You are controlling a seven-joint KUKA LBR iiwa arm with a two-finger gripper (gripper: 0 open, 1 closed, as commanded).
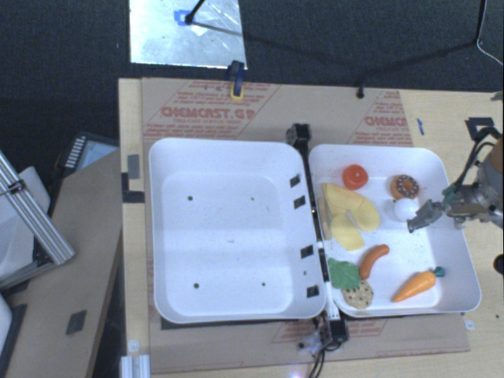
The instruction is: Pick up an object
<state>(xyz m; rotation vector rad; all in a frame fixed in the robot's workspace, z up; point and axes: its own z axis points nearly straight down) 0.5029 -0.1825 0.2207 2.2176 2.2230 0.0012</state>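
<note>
You are looking down on a bench board [205,105] printed in red "CHEMCAST GP", carrying two shallow white bins side by side. The left bin [169,211] lies just left of the right bin [457,246], which serves here as the landmark. The grey arm's gripper [415,221] reaches in over the right bin's right rim; whether its jaws are open or closed cannot be told from this angle, and nothing shows between them.

Inside the right bin, toward its left wall, sits a pile of yellow chips [349,213]. Near the bin's front right corner lies a toy carrot [415,285], long axis slanting, tip toward the front left, green stem toward the right rim. A toy sausage [372,261] lies at the bin's middle front, tilted likewise. A green leaf piece [343,273] and a cookie [357,294] rest at the front left corner. Toward the back stand a tomato [354,176] and a sprinkled doughnut [404,186]; a white egg [404,209] sits just beside the gripper.
</note>
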